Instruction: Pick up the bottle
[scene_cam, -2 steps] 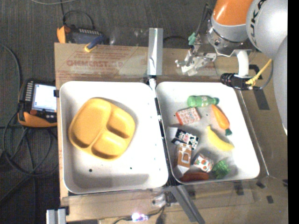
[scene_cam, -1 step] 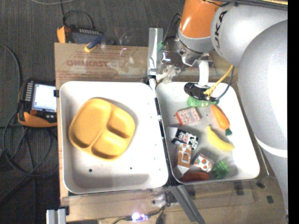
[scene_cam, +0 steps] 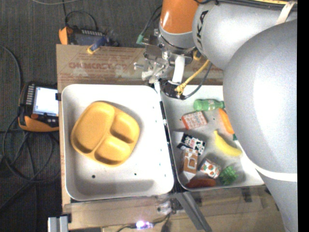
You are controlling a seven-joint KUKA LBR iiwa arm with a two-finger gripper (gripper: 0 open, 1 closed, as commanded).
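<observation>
Looming over the right side of the view, the single grey arm (scene_cam: 260, 81) fills much of the frame, its orange band (scene_cam: 179, 11) at the far edge just above the wrist, and the wrist points down toward the far end of the seam between the bins. Its jaws (scene_cam: 157, 72) hang over the far rim where the two bins meet; from this angle I cannot tell how wide they stand, and nothing shows between them. A yellow cable (scene_cam: 193, 79) loops from the wrist over the far corner of the right bin. Two shallow white bins sit side by side on the desk (scene_cam: 96, 64). The left bin (scene_cam: 72, 178) holds one thing, a yellow divided tray (scene_cam: 106, 132) with three compartments. The right bin (scene_cam: 176, 173) holds the small items, partly covered by the arm: one green bottle (scene_cam: 208, 104) lying on its side near the far wall, well apart from the jaws; one banana (scene_cam: 226, 145); one orange carrot (scene_cam: 225, 121) beside it; four small cartons or boxes (scene_cam: 194, 120), (scene_cam: 192, 143), (scene_cam: 191, 162), (scene_cam: 210, 169); one green leafy piece (scene_cam: 228, 174); and one dark reddish item (scene_cam: 202, 182) at the near wall. Left of the desk, on the floor, lies one handheld pendant (scene_cam: 39, 106) with a lit screen.
</observation>
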